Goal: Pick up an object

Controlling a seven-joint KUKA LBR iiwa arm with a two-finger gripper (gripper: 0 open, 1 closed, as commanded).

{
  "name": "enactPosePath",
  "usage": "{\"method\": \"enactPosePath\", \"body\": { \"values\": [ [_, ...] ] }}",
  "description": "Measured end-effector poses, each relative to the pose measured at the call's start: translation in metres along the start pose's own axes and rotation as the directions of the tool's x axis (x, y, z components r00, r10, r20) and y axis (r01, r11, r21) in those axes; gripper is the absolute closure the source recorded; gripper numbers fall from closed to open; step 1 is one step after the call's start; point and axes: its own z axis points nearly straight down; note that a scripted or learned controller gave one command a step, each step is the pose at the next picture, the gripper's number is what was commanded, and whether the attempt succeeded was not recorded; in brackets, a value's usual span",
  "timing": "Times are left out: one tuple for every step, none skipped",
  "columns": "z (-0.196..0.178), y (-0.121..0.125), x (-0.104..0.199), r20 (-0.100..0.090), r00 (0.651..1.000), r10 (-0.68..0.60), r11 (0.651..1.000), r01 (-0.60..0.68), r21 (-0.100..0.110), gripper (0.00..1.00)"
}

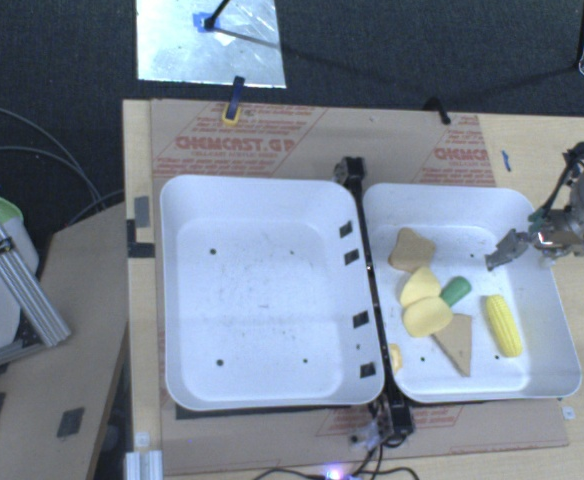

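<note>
My hand (502, 252) reaching in over the right bin (547, 368), corn cob (502, 325) just below it, grip state impossible to tell

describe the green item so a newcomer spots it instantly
Look in the right-hand shallow white bin, at the cluster of toy food near its middle. The small rounded green plastic piece lies between the pale yellow rounded lumps and the yellow corn cob. It is the only green item there.

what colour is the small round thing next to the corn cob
Green, seen in the camera view, just left of the yellow corn cob.
</note>
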Motion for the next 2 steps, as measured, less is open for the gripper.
{"method": "enactPosePath", "body": {
  "values": [
    [0.071,-0.061,-0.001,-0.004,1.000,0.004,1.000,-0.004,0.007,0.00],
    [0.106,-0.065,0.014,0.001,1.000,0.005,1.000,-0.005,-0.007,0.00]
  ]
}}
